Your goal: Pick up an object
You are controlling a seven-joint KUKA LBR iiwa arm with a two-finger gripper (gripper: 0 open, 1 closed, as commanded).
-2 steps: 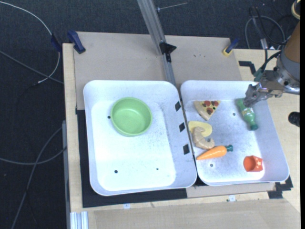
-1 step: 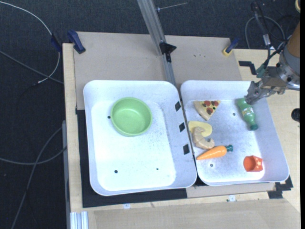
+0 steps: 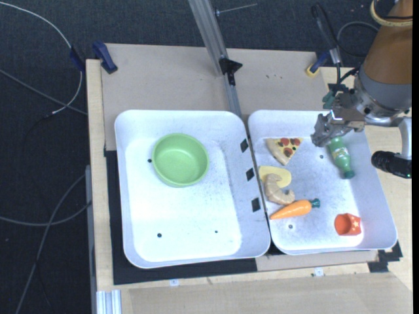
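My gripper (image 3: pixel 325 132) hangs over the far right part of the right bin (image 3: pixel 386 221), reaching in from the right. Just below and right of it lies a green bottle (image 3: pixel 341 157), tilted, its top end close under the gripper. I cannot see the bottle or anything else between the fingers. Also in the right bin are a pizza slice (image 3: pixel 285 149), a yellow curved piece (image 3: pixel 275 174), a beige piece (image 3: pixel 277 192), an orange carrot (image 3: pixel 292 209) and a small red object (image 3: pixel 347 224).
The left bin (image 3: pixel 131 234) holds a green bowl (image 3: pixel 180 159) near its far left. A metal pole (image 3: pixel 209 28) slants down to the gap between the bins. Blue clamps (image 3: pixel 103 56) sit at the bench's far corners.
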